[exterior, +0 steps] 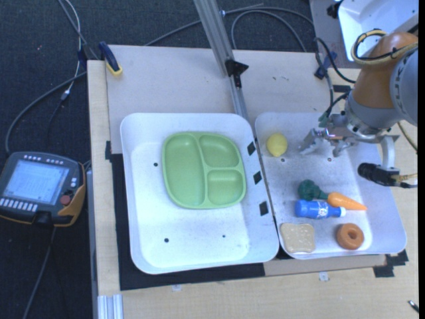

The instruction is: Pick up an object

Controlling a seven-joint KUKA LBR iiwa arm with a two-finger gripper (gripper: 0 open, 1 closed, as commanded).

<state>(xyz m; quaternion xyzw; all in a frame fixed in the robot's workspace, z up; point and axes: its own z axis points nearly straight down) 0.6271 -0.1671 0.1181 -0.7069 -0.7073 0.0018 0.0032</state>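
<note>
The right bin (382,205) holds several toy foods: a yellow lemon (277,145) at its far left, a green broccoli (307,190), an orange carrot (346,201), a blue bottle (317,209) lying on its side, a slice of toast (298,237) and a brown donut (350,236). My gripper (322,146) hovers over the far part of this bin, right of the lemon and above the broccoli. It is open, with nothing between its fingers.
The left bin (143,198) holds a green divided plate (204,169). A metal pole (222,45) slants across the bench behind the bins. A teach pendant (36,188) lies off the bench at the left.
</note>
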